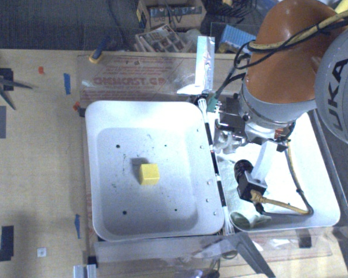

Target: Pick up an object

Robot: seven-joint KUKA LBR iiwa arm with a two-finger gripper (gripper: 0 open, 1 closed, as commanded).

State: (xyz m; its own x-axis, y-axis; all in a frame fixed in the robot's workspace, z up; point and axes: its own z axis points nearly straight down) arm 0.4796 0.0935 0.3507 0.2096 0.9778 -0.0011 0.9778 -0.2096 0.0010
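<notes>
A small yellow block (149, 174) lies near the middle of the left white bin (104, 120), by itself. My gripper (227, 139) hangs over the right bin (322, 207), close to the wall shared by the two bins, mostly hidden under the orange-banded wrist. The block is well to the gripper's left and a little nearer the front. A pale green round object (247, 219) rests in the right bin's front left corner, below the gripper.
The divider between the bins (216, 172) runs just left of the gripper. A clear plastic sheet with red lettering (133, 77) lies behind the left bin. Cluttered boxes and cables sit at the bench's far edge.
</notes>
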